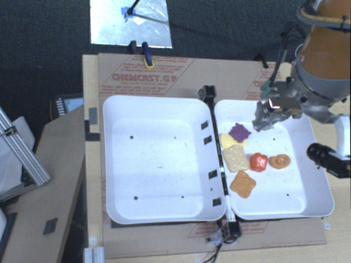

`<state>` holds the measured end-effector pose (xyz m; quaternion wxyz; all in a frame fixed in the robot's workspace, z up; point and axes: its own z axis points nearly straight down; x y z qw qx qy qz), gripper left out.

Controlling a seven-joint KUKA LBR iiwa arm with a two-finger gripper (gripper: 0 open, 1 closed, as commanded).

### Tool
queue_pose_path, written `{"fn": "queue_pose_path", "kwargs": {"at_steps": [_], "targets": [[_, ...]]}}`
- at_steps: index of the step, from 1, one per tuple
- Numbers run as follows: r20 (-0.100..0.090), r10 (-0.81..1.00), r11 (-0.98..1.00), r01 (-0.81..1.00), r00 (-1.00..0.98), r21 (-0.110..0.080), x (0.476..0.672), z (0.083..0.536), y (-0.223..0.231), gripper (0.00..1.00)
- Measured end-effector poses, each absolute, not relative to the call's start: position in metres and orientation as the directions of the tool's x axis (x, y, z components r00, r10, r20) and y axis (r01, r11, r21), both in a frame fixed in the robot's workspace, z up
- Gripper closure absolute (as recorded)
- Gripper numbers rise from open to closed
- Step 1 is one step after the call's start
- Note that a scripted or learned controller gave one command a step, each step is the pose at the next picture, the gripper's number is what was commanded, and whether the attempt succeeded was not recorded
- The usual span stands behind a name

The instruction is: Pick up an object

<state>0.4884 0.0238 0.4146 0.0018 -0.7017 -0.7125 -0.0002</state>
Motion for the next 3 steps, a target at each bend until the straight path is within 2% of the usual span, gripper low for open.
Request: {"fn": "queue_pose_path", "kwargs": {"at_steps": [2, 3], "targets": [[0.004, 1.0, 0.009, 1.0, -0.009, 0.009, 0.487, 0.539, 0.14, 1.0], [0.001, 1.0, 0.007, 1.0, -0.007, 0.003, 0.524, 0.534, 0.182, 1.0]]}}
